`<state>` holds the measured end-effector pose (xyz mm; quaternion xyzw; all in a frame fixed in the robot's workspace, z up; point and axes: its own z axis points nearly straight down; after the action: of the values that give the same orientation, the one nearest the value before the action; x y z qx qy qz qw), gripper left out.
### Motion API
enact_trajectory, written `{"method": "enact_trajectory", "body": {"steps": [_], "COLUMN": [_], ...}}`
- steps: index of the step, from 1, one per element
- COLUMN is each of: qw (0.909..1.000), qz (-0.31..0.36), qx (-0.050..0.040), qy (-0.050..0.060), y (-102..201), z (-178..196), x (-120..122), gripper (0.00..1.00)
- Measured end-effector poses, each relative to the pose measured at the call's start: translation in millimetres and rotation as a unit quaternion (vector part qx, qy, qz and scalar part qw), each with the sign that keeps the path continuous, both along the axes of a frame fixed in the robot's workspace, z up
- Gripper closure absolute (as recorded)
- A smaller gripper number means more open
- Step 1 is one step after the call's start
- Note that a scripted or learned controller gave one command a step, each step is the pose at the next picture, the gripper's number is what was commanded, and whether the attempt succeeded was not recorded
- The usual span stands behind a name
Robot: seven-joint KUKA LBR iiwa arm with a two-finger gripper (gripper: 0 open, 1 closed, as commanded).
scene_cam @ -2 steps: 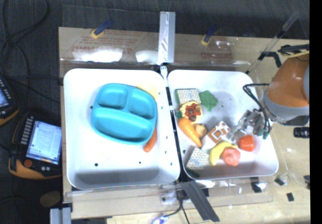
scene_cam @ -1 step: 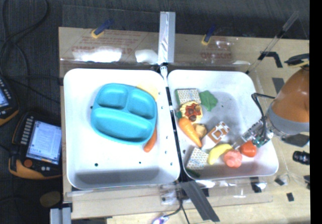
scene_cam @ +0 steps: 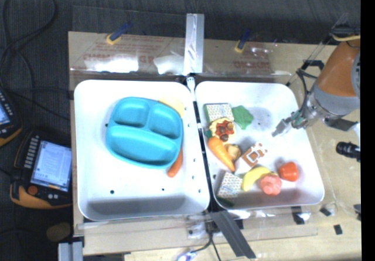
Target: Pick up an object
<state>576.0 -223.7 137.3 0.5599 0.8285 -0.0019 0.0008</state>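
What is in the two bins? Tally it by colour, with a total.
Blue: 1, the divided plate
Orange: 2, carrot and carrot
Yellow: 2, banana and yellow piece
Green: 1, green piece
Red: 1, tomato
Pink: 1, pink piece
Total: 8

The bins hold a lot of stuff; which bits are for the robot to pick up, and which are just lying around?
For the job:
hand
carrot
tomato
banana
green piece

Just lying about:
blue tray
black cables
handheld screen
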Motion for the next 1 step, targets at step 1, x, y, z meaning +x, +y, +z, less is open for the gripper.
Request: {"method": "enact_trajectory", "body": {"steps": [1], "qw": [0.9995], "qz": [-0.032], "qx": [-0.0017], "qy": [-0.005], "y": [-1.5], "z": [-46.8], "x": [22.5], "gripper": [1.0]}}
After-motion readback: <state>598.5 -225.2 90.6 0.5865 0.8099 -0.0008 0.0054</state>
